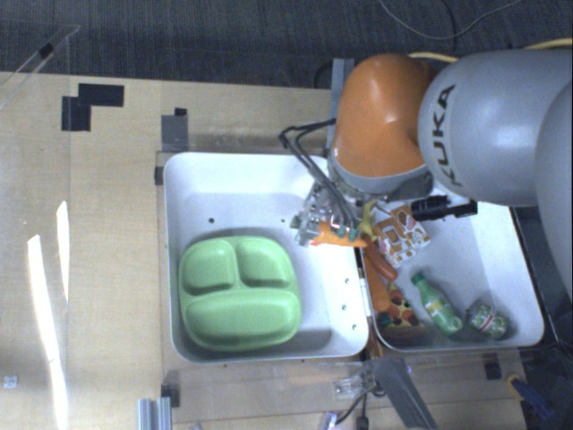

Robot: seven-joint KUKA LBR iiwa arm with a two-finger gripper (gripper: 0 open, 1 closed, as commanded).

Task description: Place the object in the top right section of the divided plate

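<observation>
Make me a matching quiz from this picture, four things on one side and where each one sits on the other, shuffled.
Things:
1. divided plate
2. green bottle
3. gripper
4. patterned box

Places:
A. lying near the right bin's front
B. above the left bin's back right part, by an orange object
C. front of the left bin
D. right bin, just under the arm's wrist

Pairs: 1-C, 2-A, 3-B, 4-D

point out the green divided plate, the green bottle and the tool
green divided plate (240, 292), camera view, rim between sections
green bottle (435, 306), camera view, middle of its body
tool (324, 220), camera view, metal fingertip area
</observation>
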